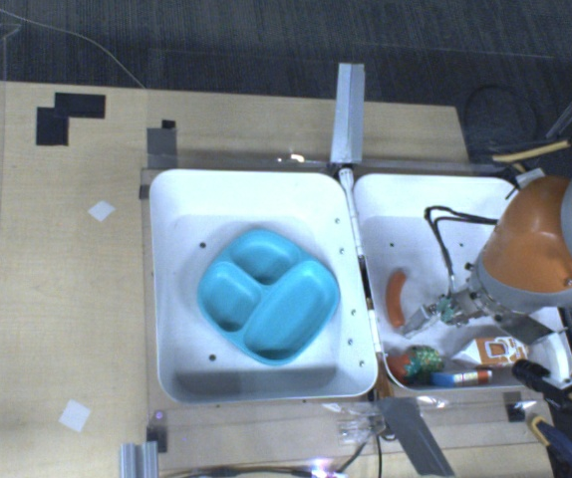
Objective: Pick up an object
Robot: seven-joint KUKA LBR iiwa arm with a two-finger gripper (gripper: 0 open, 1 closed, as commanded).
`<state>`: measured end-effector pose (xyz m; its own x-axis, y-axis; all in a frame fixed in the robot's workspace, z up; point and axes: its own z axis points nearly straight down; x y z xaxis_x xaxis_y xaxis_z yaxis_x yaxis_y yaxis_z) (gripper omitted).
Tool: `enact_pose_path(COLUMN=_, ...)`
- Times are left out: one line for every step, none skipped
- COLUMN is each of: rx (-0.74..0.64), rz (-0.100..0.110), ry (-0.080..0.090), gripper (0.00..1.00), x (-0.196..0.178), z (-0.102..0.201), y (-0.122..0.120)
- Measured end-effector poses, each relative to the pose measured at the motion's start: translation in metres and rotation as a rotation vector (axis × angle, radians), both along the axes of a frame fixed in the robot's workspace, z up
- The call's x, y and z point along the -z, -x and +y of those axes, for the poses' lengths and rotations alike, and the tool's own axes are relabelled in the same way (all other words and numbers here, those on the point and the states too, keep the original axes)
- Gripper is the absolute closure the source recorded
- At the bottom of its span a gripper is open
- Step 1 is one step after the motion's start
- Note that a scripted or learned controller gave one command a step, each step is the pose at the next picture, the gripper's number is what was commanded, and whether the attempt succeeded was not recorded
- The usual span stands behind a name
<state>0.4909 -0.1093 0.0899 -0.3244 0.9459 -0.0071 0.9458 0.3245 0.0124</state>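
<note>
Orange band and grey wrist rise closest to the lens, over the right bin (386, 202). Below them the gripper (433, 315) hangs low, its metal tips pointing left toward the sausage (396, 298); whether the tips are spread or closed cannot be made out, and nothing shows between them.

Just beside the tips, the sausage lies near the bin's left wall, lengthwise along it. It is the likeliest target. It looks light, smooth and rounded, probably a little soft, so it may roll or squirt out of a pinch. Best taken across its middle, jaws square to its long axis.

Further toward the front rim sit a green lump (425, 360), a marker (462, 375) with red and blue ends, and a small bottle (498, 350) with an orange label, crowded close together and partly under the arm. These are harder picks, since neighbours touch or nearly touch.

Across the divider, the left bin (171, 267) holds a blue tray (269, 295) with three compartments, well apart from the gripper.
</note>
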Motion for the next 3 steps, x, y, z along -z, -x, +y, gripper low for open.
enact_pose_path(rx=-0.293, rz=0.001, ry=0.004, gripper=0.00, x=0.000, z=0.006, y=-0.046)
enact_pose_path(rx=-0.355, rz=0.005, ry=0.002, gripper=0.00, x=-0.008, z=-0.009, y=-0.130)
enact_pose_path(rx=-0.442, rz=0.020, ry=0.003, gripper=0.00, x=0.002, z=0.017, y=-0.170)
